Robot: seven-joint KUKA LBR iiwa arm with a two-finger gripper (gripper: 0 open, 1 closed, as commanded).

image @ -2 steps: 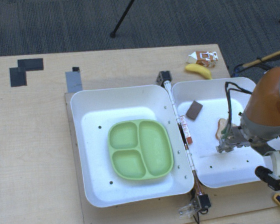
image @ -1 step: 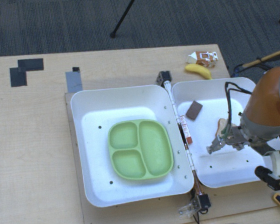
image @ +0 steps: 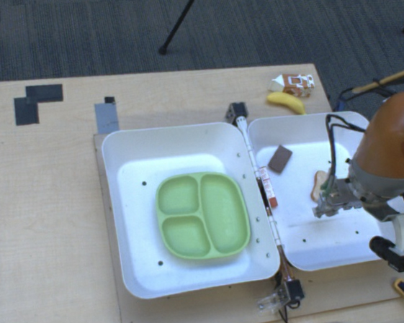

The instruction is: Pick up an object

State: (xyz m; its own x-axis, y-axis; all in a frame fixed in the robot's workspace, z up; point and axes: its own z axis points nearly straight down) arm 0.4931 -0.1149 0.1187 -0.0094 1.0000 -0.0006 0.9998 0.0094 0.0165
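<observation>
A small tan object (image: 320,183) lies in the right bin (image: 306,247), just left of my gripper (image: 327,204). The gripper hangs low over the bin floor, its tip right below and beside that tan object. A dark grey block (image: 280,158) rests tilted farther back in the same bin, apart from the gripper. The orange band of the arm (image: 396,146) covers the bin's right side.
The left bin (image: 130,201) holds a green three-compartment tray (image: 202,216). A banana (image: 285,101) and a small packet (image: 294,81) lie on the bench behind the right bin. Cables and clamps sit along the divider and front edge.
</observation>
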